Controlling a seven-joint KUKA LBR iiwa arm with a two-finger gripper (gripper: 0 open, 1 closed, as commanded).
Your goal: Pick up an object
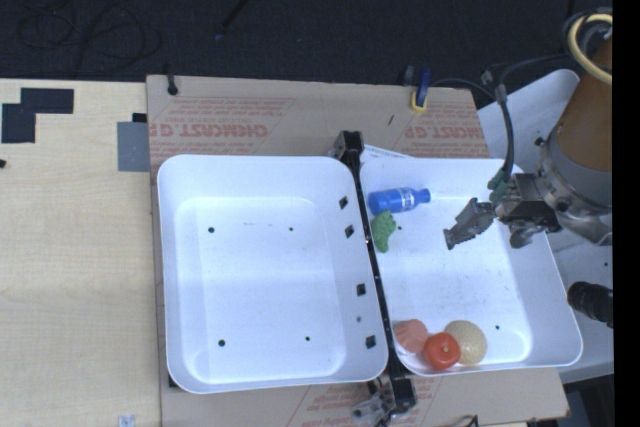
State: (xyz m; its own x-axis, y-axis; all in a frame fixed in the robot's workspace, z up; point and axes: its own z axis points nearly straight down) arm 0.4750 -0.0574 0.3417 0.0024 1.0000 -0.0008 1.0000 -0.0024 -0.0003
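Right bin [545,335] holds everything: blue bottle [398,201] lying on its side at the top-left, green leafy piece [383,231] just below it against the divider, and a pink item [409,334], red ball [441,351] and beige ball [466,341] clustered at the bottom edge. Left bin [175,215] sits alongside, both on a cardboard sheet [260,120]. Gripper [495,223] hangs over the right bin's upper-middle, fingers spread, nothing between them, well apart from each object.
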